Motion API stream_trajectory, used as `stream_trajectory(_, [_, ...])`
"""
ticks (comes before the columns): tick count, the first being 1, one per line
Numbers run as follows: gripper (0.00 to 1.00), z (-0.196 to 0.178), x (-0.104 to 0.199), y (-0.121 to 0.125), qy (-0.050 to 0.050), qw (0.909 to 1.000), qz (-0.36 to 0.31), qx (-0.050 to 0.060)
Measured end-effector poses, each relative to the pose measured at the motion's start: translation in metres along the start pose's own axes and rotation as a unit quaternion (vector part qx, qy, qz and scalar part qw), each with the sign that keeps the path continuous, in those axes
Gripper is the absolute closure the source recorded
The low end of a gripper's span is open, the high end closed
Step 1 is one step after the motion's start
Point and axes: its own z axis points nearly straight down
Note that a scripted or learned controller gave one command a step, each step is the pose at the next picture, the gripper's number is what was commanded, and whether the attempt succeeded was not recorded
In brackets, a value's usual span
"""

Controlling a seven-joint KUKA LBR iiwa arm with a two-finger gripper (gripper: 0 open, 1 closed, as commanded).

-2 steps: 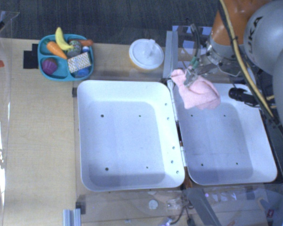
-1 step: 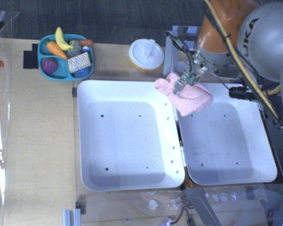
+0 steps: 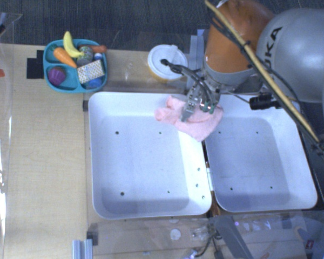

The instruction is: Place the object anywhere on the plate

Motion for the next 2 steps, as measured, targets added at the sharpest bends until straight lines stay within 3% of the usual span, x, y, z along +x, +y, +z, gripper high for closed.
stream_trajectory(1, [1.00, 0.007, 0.036, 0.034, 0.001, 0.9809, -0.195, 0.000])
stream_trajectory(2, [1.00, -0.002, 0.080, 0.060, 0.000, 0.9806, -0.196, -0.001])
